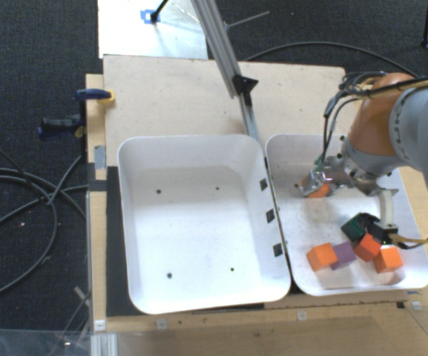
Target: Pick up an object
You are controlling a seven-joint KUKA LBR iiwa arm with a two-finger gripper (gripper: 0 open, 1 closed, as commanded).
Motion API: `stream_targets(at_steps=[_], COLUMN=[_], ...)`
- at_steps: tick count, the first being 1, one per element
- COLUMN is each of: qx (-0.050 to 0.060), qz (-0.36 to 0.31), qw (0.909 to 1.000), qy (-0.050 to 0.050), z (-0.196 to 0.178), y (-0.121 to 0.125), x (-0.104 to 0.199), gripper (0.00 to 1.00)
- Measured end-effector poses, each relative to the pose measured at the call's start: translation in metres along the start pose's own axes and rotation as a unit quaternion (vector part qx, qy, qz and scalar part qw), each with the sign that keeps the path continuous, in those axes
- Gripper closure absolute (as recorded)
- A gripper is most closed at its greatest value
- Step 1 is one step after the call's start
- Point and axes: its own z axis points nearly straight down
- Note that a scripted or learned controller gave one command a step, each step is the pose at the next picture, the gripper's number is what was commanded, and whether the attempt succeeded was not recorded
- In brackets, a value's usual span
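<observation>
We are looking at the gripper [316, 186] sitting low in the right bin [414, 277]. A small orange thing [318, 191] is sitting right at its tip, but we cannot tell how its pincer is set. 4 blocks [354, 252] are lying near the front. We are thinking the small thing could slip away if the pinch is only catching its edge.
</observation>
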Motion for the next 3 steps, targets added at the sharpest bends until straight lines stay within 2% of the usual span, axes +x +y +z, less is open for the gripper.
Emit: stream_targets(at_steps=[1,2,3], qx=[-0.004,0.006,-0.003], qz=[0.0,0.008,-0.001], qw=[1.0,1.0,1.0], qy=[0.0,0.0,0.001], z=[-0.104,-0.02,-0.104], y=[0.074,0.033,0.076], x=[0.068,0.013,0.1], gripper=[1.0,1.0,1.0])
